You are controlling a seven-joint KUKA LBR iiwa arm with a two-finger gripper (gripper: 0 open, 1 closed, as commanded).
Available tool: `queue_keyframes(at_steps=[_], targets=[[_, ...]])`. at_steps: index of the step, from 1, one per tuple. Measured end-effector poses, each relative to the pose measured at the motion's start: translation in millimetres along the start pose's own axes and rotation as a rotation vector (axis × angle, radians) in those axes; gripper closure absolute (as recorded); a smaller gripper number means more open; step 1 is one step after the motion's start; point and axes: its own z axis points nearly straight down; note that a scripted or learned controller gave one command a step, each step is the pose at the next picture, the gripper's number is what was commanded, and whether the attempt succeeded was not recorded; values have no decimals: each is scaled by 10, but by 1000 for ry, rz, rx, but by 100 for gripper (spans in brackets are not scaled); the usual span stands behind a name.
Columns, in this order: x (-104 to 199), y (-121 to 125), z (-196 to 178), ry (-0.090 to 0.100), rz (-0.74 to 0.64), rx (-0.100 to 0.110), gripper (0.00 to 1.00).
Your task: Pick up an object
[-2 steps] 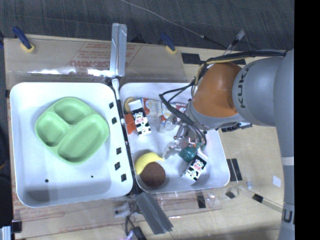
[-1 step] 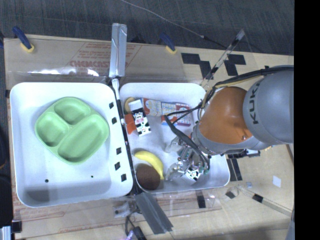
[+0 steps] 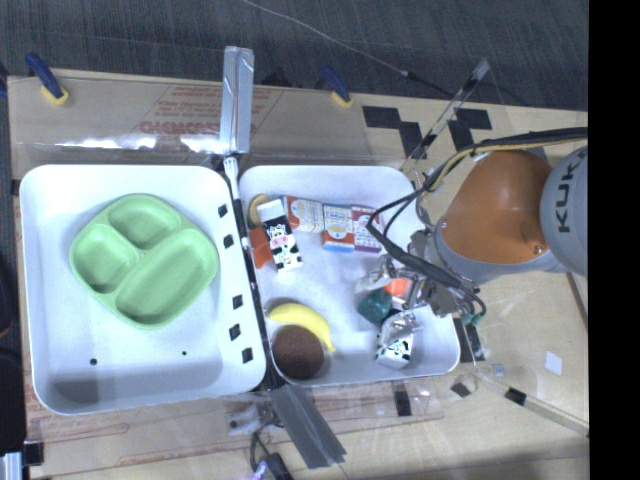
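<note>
Your bench point(image 3: 120, 108) is a pale wooden board over dark carpet, with blue clamps point(image 3: 45, 78) along its far edge and two shallow white bins set side by side on it. In the left bin point(image 3: 60, 368) you see a green divided plate point(image 3: 143, 258) with three compartments, lying flat near the bin's middle. The right bin point(image 3: 330, 183) holds the loose objects: a row of small printed cartons point(image 3: 335, 223) along its far wall, a black-and-white cow-patterned carton point(image 3: 285, 248) just beside an orange piece point(image 3: 259, 255) near the divider, and at the near wall a yellow banana point(image 3: 300, 318) touching a brown round object point(image 3: 298, 353). Toward the bin's right side lie a teal object point(image 3: 376, 306), a small orange item point(image 3: 399, 288) just beside it, and a second cow-patterned carton point(image 3: 397, 346) near the near-right corner. The arm enters from your right, its orange band point(image 3: 495, 208) above the right bin's edge, with black cables looping around the wrist. The gripper point(image 3: 412, 306) sits low among the teal object, the orange item and the second carton; you cannot tell from this view whether it is spread or closed, or whether anything lies within its grasp.
</note>
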Motion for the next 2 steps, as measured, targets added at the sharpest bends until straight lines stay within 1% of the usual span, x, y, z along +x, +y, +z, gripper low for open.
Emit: queue_keyframes(at_steps=[1,2], targets=[[-104,770,335,4,156,-4,0],[-181,-23,315,0,-9,0,0]])
